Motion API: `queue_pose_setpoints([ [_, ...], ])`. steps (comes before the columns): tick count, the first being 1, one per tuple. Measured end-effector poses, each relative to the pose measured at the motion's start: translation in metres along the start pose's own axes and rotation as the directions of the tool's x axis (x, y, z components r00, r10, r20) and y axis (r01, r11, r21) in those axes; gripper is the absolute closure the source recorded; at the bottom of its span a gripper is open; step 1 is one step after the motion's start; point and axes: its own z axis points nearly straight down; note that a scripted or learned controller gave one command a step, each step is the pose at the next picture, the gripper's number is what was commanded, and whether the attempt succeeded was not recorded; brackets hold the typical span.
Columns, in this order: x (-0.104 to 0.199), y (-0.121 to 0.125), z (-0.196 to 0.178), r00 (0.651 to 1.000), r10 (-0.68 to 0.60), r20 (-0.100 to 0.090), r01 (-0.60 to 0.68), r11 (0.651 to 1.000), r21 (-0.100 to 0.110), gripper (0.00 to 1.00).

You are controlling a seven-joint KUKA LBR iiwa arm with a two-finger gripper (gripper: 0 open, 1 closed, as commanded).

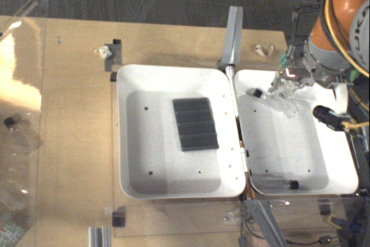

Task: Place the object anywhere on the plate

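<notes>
A dark grey ribbed plate (196,124) lies flat in the middle of the left bin (133,142). In the right bin (306,170), near its far left corner, lies a clear plastic object with a black cap (254,92); its see-through body stretches right toward the gripper. My gripper (287,83) hangs over the far edge of the right bin, right at the clear end of that object. Whether it touches or grasps the object is hidden by glare and the wrist.
A second small black-tipped item (293,184) rests against the near wall of the right bin. A black connector (325,115) sticks out from the arm at the bin's right side. A grey post (233,32) rises behind the gap between the bins.
</notes>
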Motion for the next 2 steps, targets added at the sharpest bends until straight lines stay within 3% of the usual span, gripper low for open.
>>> queue_pose_setpoints([
  [1,0.078,0.06,0.039,0.991,-0.135,-0.002,0.135,0.991,0.001,1.0],
  [2,0.136,0.06,0.039,0.999,0.038,-0.002,-0.038,0.999,0.001,1.0],
])
